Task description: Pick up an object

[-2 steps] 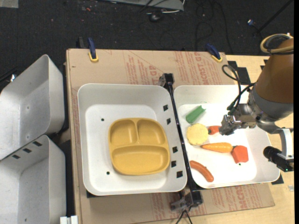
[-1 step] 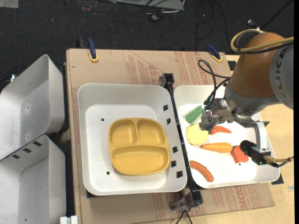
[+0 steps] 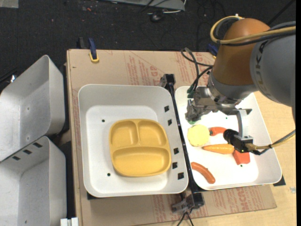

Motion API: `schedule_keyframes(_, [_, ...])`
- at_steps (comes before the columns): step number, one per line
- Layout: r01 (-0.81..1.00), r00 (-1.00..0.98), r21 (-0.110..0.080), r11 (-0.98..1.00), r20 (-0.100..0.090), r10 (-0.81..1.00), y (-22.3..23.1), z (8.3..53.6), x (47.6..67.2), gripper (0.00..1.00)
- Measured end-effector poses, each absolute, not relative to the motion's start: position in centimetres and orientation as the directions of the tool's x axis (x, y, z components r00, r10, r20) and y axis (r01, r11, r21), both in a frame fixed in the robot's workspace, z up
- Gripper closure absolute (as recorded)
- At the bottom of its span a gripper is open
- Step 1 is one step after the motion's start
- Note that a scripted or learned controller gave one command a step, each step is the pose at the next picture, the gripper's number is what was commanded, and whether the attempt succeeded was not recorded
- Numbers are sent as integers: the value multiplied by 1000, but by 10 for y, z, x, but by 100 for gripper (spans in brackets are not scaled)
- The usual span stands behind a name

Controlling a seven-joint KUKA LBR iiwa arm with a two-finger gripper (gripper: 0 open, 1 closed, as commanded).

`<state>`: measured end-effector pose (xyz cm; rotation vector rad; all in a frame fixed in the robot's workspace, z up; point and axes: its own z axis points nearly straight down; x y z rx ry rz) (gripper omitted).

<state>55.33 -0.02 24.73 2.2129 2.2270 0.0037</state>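
Dark floor strewn with cables surrounds a cardboard-topped bench [image 3: 122, 62] that carries two shallow white bins side by side. At the far left, off the bench, two spare white tubs [image 3: 28, 126] sit stacked at an angle. On the bench, the left bin [image 3: 94, 98] holds a yellow compartment tray [image 3: 139, 147], lying flat near its middle. A black divider rail [image 3: 176, 126] separates it from the right bin [image 3: 263, 171], where the loose objects lie. A round yellow piece [image 3: 198, 135] rests near that bin's left wall, with a small orange-red piece [image 3: 217, 131] just beside it on the right. An orange carrot [image 3: 218, 149] lies nearer the camera, and a red sausage [image 3: 203, 172] sits at the near left corner. A red block [image 3: 242, 157] lies right of the carrot. Over the bin's far left part hangs the gripper [image 3: 195, 114], just above the yellow piece; whether its fingers are spread or closed cannot be told. The grey arm [image 3: 277, 65] with its orange band [image 3: 242, 44] reaches in from the right.
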Motion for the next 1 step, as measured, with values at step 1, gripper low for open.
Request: schedule_keyframes(1, [1000, -8, 2, 8, 1, 1000, 57, 243, 573, 100])
